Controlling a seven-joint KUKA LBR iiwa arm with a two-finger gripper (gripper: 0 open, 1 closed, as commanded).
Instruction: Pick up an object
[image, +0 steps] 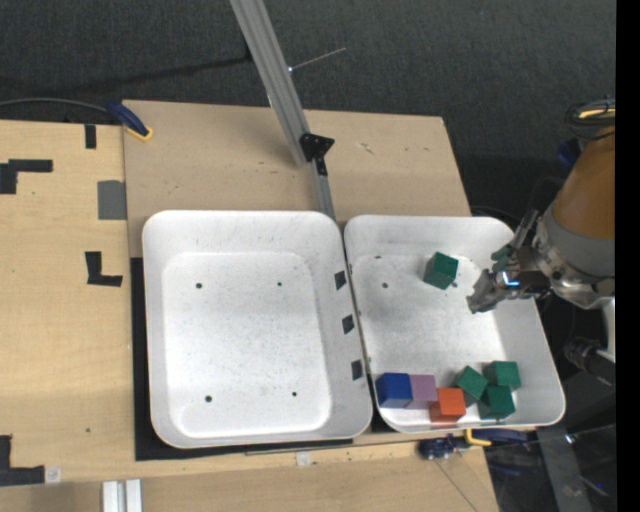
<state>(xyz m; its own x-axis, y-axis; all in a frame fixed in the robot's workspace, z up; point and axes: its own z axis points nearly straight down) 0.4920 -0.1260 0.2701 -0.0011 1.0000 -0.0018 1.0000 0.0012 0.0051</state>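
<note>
1. Camera view looks down on two shallow white plastic bins; we take the right bin (400, 235) as our landmark, with the left bin (160, 240) touching it along their shared edge.
2. Our grey arm with its orange band (590, 195) reaches over the right bin's right rim, and the dark two-finger gripper (487, 293) hangs above the bin's right-hand part.
3. We cannot tell how far the gripper is spread, as it is small and dark; we see nothing between its tips.
4. A lone green cube (441, 270) lies tilted in the upper middle of the right bin, near the gripper on its left, apart from it.
5. Along the right bin's near wall we see a blue cube (394, 389), a pale purple cube (423, 388) touching it, and an orange cube (449, 403) just beside that.
6. Three more green cubes (492, 386) cluster in the right bin's near right corner, beside the orange cube.
7. A slanted grey metal bar (280, 80) runs away beyond the right bin's far left corner.
</note>
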